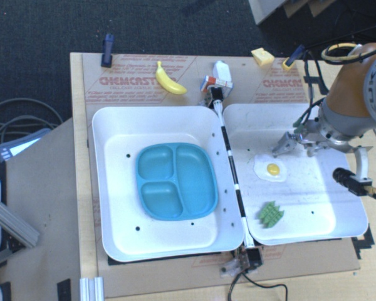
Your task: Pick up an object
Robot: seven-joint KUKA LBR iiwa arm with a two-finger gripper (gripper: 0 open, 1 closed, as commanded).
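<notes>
Bench (81, 168): brown board carrying both bins; a banana (169, 80) and a yellow block (262, 56) lie on its far strip, outside the bins, so probably not meant for picking.
Left bin (113, 137): holds a blue divided tray (175, 180), lying flat near its middle.
Right bin (313, 221): holds the likely targets, both loose and well apart from each other.
Arm (354, 99): reaches in from the right over the far part of the right bin, wrist low, seemingly set for a grab.
Gripper (285, 146): just far-right of the egg; nothing seen between the fingers; whether they are spread or closed I cannot tell.
Egg (269, 170): flat fried egg, white with a yellow yolk, mid-bin; thin, likely hard to pinch.
Green piece (271, 214): small, bumpy, leafy-looking, near side of the right bin.
</notes>
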